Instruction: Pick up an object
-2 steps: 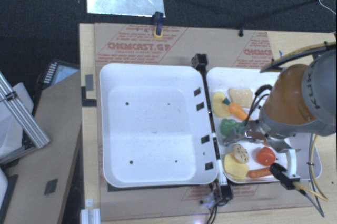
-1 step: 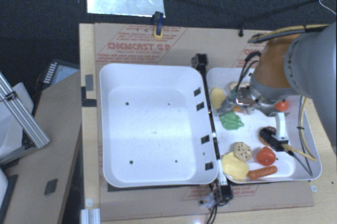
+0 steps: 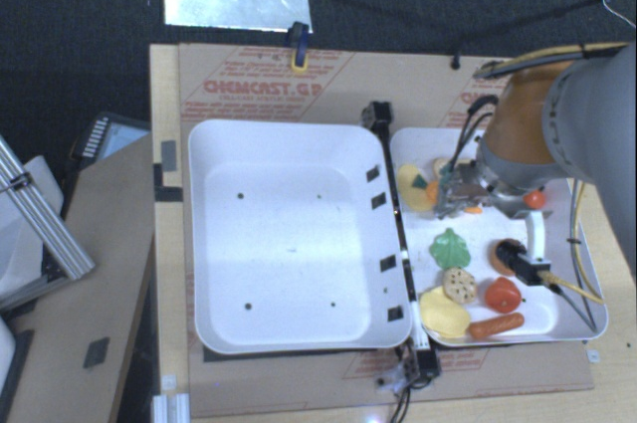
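Nearest the camera, along the near edge of the right bin (image 3: 587, 326), lies an orange-red sausage-shaped toy (image 3: 495, 324), w/ a yellow lemon-like piece (image 3: 444, 314) just left of it, touching or nearly so. A red tomato-like toy (image 3: 504, 294) sits just beyond the sausage, and a round tan cookie w/ dark spots (image 3: 459, 285) rests against the far side of the yellow piece. Further back is a green leafy toy (image 3: 450, 248), near the bin's middle. To its right a dark brown item (image 3: 510, 255) lies beside a white part of the arm's tooling.

At the far-left corner of the right bin sits a pale yellow toy (image 3: 410, 178), w/ an orange piece (image 3: 428, 195) touching its right side. Gripper (image 3: 456, 197) is down in this corner, just right of the orange piece; can't tell whether it's open or closed, or whether it grips anything. A small red-orange bit (image 3: 536, 199) shows right of the wrist.

Arm (image 3: 587, 117) comes in from the right, orange band above the wrist over the bin's far side.

Left bin (image 3: 214, 212) sits alongside, touching the right bin at the black-clipped divider.
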